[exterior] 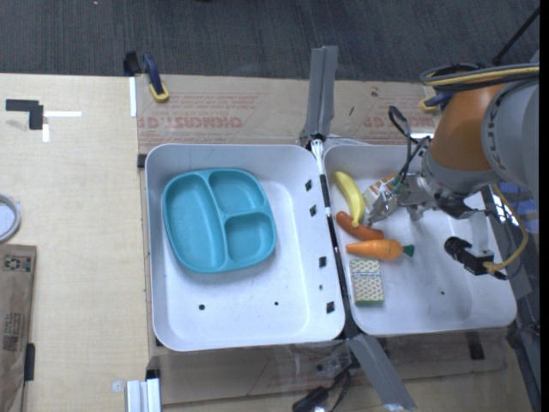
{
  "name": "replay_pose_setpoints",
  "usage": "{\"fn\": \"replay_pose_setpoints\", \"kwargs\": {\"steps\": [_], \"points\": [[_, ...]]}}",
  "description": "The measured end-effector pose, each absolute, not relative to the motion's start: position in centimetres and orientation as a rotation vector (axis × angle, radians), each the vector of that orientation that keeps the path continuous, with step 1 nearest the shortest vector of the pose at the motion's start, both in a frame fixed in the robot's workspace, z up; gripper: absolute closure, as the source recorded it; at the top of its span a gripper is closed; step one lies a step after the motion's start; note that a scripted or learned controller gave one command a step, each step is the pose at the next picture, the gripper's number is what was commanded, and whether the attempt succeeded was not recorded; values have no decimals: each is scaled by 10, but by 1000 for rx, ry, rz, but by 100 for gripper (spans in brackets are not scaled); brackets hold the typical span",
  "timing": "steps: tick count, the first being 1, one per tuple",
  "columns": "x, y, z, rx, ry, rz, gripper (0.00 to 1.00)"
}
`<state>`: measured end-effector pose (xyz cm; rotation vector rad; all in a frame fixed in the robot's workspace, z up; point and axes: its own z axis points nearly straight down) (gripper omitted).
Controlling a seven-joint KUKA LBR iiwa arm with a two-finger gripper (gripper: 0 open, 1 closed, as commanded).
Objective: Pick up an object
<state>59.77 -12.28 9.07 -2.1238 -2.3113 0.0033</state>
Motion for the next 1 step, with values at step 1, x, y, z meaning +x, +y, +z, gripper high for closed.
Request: {"fn": "replay_pose_setpoints", "kwargs": {"steps": [1], "points": [[598, -124, 100, -2129, -2308, 3, 100]]}}
